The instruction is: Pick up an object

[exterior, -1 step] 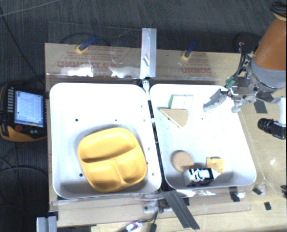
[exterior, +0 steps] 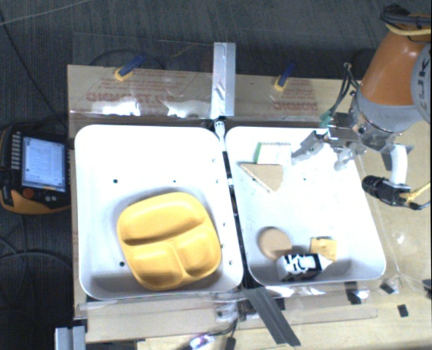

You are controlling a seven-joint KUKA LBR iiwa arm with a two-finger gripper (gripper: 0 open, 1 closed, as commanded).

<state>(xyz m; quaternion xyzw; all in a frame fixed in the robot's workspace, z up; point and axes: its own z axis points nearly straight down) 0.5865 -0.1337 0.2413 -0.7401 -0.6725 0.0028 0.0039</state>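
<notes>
Grey metal gripper [exterior: 323, 150] spread apart, pinching nothing, above right white bin [exterior: 361, 217], near tan wooden wedge [exterior: 265, 174].

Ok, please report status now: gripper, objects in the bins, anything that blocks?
Gripper open, above right bin far corner, holding nothing. Tan wedge nearest; round disc, black-white item at near edge. Yellow tray in left bin. No obstruction seen.
</notes>
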